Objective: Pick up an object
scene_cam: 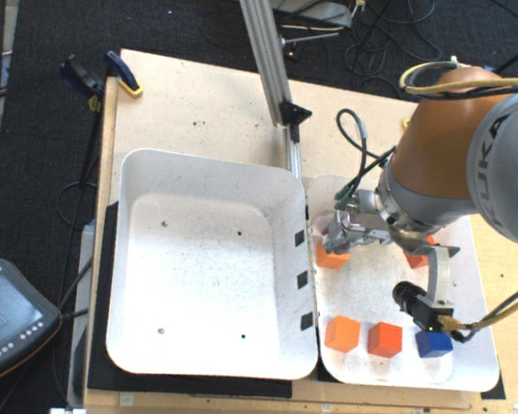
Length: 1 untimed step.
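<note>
The orange block [331, 256] under the hand [343, 233], whose grip could not be told, was judged light, rigid, best pinched across flat sides.

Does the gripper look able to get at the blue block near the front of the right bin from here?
Probably yes: the blue block lies uncovered in the right bin, though a black part of the arm sits close beside it. The gripper is over another orange block.

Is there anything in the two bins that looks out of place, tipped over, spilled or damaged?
Nothing stands out. The blocks sit loose in the right bin: two orange blocks and a blue block near the front, one orange block under the gripper. Neither bin shows spills or damage.
</note>
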Motion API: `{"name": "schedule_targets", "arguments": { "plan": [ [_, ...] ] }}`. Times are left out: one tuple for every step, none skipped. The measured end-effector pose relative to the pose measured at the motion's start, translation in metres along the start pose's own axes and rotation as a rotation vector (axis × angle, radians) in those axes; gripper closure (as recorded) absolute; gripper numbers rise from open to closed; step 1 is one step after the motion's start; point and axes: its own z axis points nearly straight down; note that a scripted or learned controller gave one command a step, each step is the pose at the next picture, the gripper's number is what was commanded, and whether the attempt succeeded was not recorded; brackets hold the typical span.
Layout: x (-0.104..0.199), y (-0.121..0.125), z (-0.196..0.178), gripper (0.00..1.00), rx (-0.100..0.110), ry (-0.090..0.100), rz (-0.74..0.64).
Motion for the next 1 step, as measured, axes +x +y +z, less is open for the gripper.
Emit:
{"name": "schedule_targets", "arguments": {
  "plan": [
    [0.0569, 0.0118, -0.0035, 1.00, 0.000, 0.000, 0.000]
  ]
}}
